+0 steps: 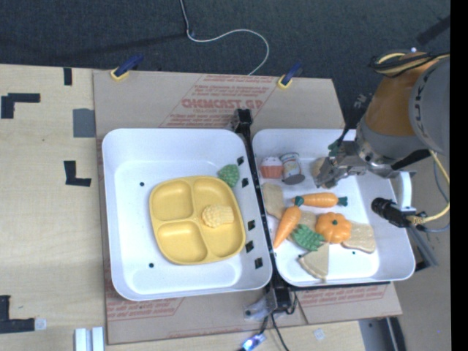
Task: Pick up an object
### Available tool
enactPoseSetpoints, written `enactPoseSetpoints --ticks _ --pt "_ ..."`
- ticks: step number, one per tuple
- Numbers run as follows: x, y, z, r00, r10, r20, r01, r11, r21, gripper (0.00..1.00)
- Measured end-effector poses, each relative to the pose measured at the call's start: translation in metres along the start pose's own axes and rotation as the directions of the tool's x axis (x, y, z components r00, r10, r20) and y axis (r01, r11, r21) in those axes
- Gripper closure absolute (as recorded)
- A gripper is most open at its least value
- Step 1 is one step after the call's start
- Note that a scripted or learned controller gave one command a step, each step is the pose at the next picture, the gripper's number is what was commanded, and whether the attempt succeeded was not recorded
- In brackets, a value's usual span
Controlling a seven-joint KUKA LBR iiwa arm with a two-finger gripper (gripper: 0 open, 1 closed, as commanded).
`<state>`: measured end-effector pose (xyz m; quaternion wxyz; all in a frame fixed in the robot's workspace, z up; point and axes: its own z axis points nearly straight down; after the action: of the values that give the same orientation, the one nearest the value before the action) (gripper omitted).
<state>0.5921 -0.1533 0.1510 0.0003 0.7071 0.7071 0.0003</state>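
Small carrot [319,200] (right bin [395,269]) — end effector [327,170] just above.

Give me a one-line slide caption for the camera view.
Grey arm's gripper hovers in the right white bin above toy carrots and a pumpkin; yellow divided plate with corn sits left.

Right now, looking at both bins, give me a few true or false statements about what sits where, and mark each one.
1. The corn lies on the yellow tray. True.
2. The tray is in the right bin. False: it is in the left bin.
3. The pumpkin is in the right bin. True.
4. Both carrots are in the left bin. False: the small carrot and big carrot lie in the right bin.
5. The gripper is over the right bin. True.
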Motion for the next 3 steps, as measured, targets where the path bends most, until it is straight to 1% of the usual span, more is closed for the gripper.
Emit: enactPoseSetpoints --ticks 1,2,3 --pt "0.004 0.003 -0.043 1.0 -0.002 0.001 0.002 1.0 -0.002 1.0" --pt "0.004 0.004 -0.075 1.0 -0.002 0.001 0.002 1.0 -0.002 1.0" --pt "0.045 -0.026 -0.064 1.0 -0.004 -0.001 0.004 1.0 0.005 1.0"
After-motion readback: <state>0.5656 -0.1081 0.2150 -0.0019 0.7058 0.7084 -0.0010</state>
